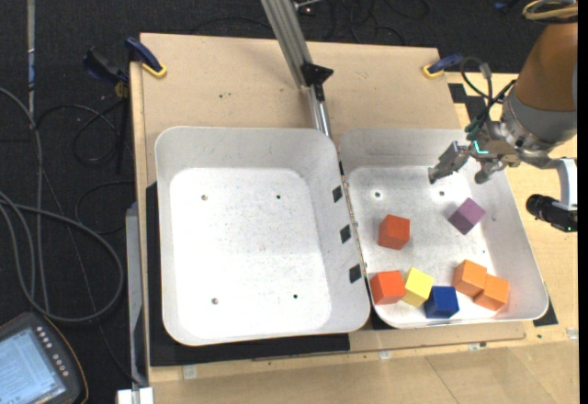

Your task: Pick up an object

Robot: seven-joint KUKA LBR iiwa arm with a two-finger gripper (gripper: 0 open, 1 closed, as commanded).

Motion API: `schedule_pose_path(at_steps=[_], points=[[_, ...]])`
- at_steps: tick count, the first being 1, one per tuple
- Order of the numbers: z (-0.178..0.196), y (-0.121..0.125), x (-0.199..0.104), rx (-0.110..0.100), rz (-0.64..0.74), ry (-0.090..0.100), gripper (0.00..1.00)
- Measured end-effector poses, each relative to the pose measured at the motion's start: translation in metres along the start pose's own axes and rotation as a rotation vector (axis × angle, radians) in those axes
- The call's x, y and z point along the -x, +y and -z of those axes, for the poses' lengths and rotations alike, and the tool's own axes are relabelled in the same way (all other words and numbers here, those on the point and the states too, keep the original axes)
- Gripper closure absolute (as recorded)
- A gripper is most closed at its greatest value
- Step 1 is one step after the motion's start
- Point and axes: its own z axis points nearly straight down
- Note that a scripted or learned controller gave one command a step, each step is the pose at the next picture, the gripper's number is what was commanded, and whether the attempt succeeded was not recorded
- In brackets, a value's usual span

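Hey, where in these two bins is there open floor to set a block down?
The left bin offers bare floor wall to wall. In the right bin, free patches lie between the red cube and the divider, and below the gripper. Its front edge is crowded, from orange cube to blue cube.

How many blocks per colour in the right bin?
Orange: 4
Yellow: 1
Blue: 1
Purple: 1
Total: 7
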Motion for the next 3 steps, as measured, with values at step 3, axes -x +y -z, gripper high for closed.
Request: schedule_pose_path(at_steps=[3], points=[[-0.102, 0.004, -0.006, 0.0, 0.0, 0.0, 0.0]])
